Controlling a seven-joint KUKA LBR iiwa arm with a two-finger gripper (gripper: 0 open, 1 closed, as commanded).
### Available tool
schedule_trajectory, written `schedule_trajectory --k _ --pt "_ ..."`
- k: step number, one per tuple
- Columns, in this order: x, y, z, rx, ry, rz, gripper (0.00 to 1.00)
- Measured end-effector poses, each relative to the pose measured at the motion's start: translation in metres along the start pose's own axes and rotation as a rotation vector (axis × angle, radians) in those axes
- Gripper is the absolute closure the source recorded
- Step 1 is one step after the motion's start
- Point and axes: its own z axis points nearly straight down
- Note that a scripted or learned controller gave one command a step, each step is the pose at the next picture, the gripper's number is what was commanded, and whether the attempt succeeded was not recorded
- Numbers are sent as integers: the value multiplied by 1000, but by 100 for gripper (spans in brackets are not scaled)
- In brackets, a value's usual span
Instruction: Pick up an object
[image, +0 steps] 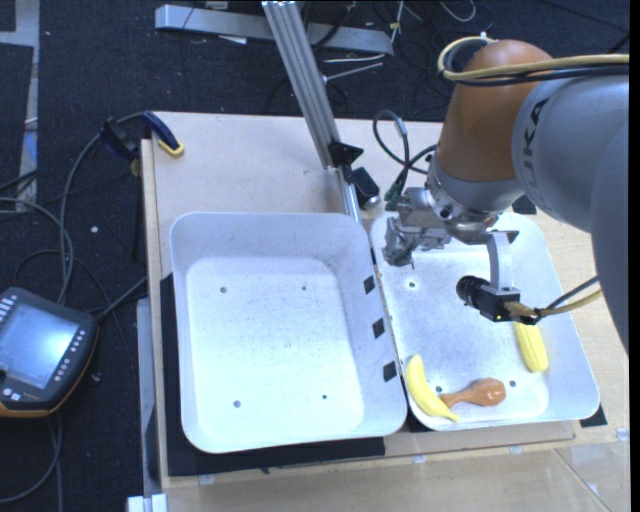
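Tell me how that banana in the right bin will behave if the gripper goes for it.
The banana looks like a smooth toy, so probably light, rigid and slippery. It lies curved against the right bin wall, so it may pivot or slide rather than roll when nudged.

Dark carpeted floor (80, 60) with loose cables (45, 215), a pale wooden bench (250, 160), a handheld control pendant (40, 350) at left.

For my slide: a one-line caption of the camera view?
Arm over right bin holding banana, drumstick, corn.
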Motion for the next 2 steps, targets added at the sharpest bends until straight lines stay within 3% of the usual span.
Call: schedule_trajectory --k 1,2 --pt "56 27 6 -1 0 0 100" --pt "90 53 11 -1 0 2 100"
